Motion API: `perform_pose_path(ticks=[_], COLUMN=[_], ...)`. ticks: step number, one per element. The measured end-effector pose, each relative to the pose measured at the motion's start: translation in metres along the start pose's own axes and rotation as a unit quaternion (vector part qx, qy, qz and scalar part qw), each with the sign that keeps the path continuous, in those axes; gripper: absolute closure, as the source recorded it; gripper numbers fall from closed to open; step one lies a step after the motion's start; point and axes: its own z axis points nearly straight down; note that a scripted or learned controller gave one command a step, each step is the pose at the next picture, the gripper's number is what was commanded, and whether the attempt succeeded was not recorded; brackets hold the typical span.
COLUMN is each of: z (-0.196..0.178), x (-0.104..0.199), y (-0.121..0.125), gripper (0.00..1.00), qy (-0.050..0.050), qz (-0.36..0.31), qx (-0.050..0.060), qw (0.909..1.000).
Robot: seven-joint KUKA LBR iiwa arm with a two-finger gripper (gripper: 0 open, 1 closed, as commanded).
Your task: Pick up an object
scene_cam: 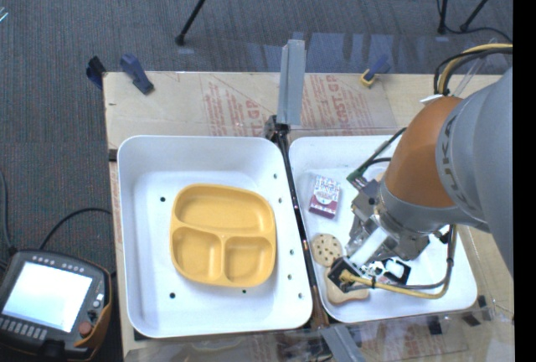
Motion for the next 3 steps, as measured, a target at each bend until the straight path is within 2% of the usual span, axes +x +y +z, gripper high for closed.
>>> perform_pose_path(ticks=[1,2,3], z=[-0.060,-0.018,-0.035], x=[0.080,0.066,0.171], y=[-0.107,-0.091,-0.161], gripper=[1.00,1.00,1.00], qy=[0.002,-0.002,0.000], qz=[0.029,-0.212,-0.187], qx=[-0.001,-0.001,-0.001], qw=[0.9996,0.9773,0.9824])
